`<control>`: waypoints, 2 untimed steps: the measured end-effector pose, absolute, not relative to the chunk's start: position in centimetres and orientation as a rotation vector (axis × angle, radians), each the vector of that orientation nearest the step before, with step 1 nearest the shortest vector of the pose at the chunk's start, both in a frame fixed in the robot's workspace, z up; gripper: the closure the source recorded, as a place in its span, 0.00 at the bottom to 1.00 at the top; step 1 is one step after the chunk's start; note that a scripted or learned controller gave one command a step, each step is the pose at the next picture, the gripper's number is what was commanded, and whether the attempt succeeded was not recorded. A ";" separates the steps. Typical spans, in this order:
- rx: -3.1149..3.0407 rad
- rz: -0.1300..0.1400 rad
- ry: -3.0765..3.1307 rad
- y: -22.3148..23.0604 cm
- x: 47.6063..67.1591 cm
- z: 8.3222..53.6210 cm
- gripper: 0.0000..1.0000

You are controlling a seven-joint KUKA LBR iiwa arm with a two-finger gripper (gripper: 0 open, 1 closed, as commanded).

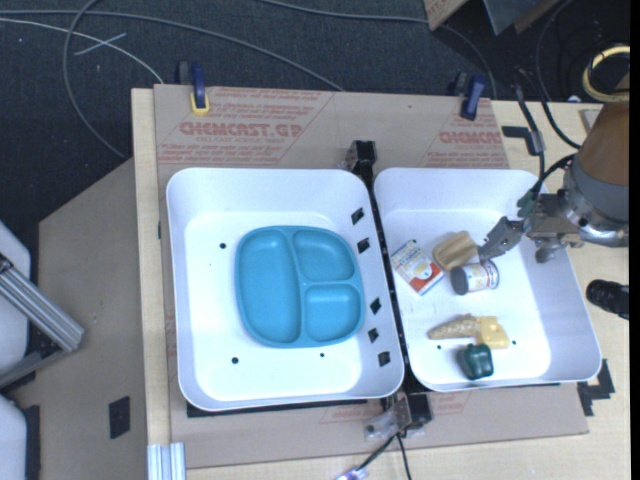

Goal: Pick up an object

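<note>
Nearest the camera, at the front of the right bin (pixel 560 363), sits a small green block (pixel 476 361), touching a yellow piece (pixel 470 328) that lies lengthwise left to right just behind it. Starting from the left, though: the left bin (pixel 190 268) carries a blue divided plate (pixel 298 284) and nothing else. Across the divider, the right bin has a red-and-white packet (pixel 415 265) near its left wall, then a tan block (pixel 452 250), then a silvery can (pixel 475 277) lying on its side (its long axis runs roughly left to right). The gripper (pixel 497 240) reaches in from the right, one dark finger slanting down toward the can's right end; whether the fingers are wide or narrow cannot be told, and nothing is visibly between them. The can looks like the likeliest target: it lies just below and left of the fingers, close beside the tan block, so a short move down-left would have to straddle its round body across the short axis without knocking that neighbour.
</note>
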State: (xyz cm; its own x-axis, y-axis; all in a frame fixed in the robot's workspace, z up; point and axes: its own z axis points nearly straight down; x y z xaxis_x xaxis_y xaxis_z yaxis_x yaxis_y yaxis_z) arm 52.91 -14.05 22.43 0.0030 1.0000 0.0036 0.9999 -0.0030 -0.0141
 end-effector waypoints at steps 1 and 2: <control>-2.219 0.000 -2.221 -14.0 53.2 23.0 0.00; -2.218 0.004 -2.217 -14.6 53.7 18.4 0.00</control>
State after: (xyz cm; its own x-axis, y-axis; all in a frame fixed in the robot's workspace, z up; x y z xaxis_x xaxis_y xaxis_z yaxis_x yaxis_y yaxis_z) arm 53.75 -14.57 18.38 0.0004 1.0000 0.0022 1.0000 -0.0004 -0.0055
